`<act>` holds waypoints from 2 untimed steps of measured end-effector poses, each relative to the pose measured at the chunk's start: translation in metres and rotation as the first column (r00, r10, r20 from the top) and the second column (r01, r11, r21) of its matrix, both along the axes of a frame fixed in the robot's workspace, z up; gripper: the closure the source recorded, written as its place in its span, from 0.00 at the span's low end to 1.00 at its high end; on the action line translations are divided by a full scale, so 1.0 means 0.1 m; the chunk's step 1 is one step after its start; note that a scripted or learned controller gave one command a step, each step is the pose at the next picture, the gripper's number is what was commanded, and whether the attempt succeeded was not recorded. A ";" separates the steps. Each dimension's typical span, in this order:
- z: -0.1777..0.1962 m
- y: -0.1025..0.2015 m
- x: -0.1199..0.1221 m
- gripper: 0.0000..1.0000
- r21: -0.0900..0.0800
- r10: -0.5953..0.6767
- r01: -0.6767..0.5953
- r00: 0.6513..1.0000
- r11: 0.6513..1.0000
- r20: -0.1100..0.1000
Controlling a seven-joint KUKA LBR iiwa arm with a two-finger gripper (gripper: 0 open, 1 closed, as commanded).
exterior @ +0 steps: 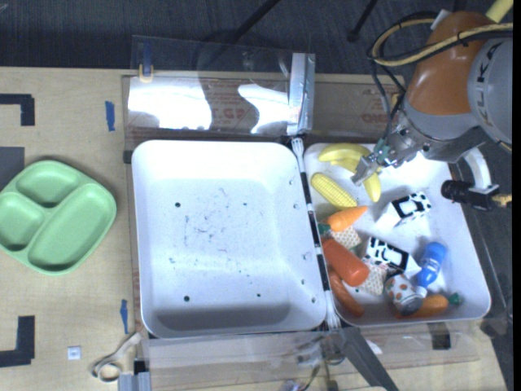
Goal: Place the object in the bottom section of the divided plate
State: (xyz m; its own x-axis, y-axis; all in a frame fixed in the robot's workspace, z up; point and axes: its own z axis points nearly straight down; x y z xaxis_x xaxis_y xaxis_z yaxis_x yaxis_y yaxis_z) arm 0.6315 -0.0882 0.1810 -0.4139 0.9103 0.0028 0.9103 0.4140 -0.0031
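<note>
A light green divided plate (55, 216) lies on the bench at the far left, outside the bins; its large section faces the lower right, with two small sections above it. My gripper (370, 166) hangs over the upper part of the right bin (479, 277), just above a yellow banana (342, 155). Beside the banana lie a yellow corn cob (334, 190) and an orange carrot (348, 217). Nothing rests on the plate.
The right bin also holds a red-orange sausage shape (346, 263), black-and-white blocks (411, 206), a blue bottle (430, 265) and other small toys. The left bin (220, 235) lies between the plate and the toys. A clear plastic panel (220, 96) stands behind it.
</note>
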 end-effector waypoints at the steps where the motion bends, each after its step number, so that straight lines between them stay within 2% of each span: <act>1: 0.00 1.14 -0.37 1.00 -0.002 -0.067 0.067 0.998 0.998 -0.005; 2: 0.00 1.14 -0.37 0.00 -0.002 -0.067 0.067 0.998 0.998 -0.005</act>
State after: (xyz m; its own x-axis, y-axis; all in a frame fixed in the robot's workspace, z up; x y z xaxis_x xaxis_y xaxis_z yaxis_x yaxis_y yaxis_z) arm 0.5948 0.0256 0.1806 -0.3518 0.9361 0.0034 0.9360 0.3518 -0.0082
